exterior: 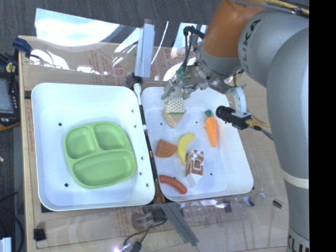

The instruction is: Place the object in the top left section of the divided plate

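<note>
The green divided plate (100,154) lies in the left bin (47,104), with two small sections at its far side and one large section nearest the camera. In the right bin (236,167), my gripper (176,91) hangs at the far end, directly over a wedge-shaped sandwich piece (174,109) with a pale checkered top. The gripper's tip meets the wedge's upper edge. Whether the wedge is held cannot be made out. The plate's sections hold nothing.
The right bin also holds an orange carrot (211,131), a yellow banana (184,145), a brown slice (166,149), a small carton (195,164) and a red sausage (173,184). A raised divider (143,135) separates the bins. A black cable part (231,115) hangs beside the carrot.
</note>
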`<action>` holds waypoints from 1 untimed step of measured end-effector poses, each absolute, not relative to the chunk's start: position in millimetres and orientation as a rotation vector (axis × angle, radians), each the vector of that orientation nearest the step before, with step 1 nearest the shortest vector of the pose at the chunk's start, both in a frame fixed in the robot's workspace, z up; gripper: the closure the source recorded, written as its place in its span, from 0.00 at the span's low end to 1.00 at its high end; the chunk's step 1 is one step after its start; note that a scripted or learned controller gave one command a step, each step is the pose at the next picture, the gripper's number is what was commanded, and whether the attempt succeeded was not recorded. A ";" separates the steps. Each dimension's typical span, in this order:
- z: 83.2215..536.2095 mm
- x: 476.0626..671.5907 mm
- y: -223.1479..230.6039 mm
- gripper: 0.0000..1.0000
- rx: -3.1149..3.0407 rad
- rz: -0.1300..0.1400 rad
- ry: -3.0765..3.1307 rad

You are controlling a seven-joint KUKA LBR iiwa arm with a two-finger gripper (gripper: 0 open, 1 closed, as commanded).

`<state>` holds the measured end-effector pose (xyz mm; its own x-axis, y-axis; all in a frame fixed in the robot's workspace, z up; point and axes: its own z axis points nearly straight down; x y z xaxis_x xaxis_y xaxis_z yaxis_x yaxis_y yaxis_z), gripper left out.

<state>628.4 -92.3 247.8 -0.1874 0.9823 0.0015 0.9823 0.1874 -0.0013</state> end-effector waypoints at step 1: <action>245.4 588.0 -33.6 1.00 -1.757 0.005 -2.599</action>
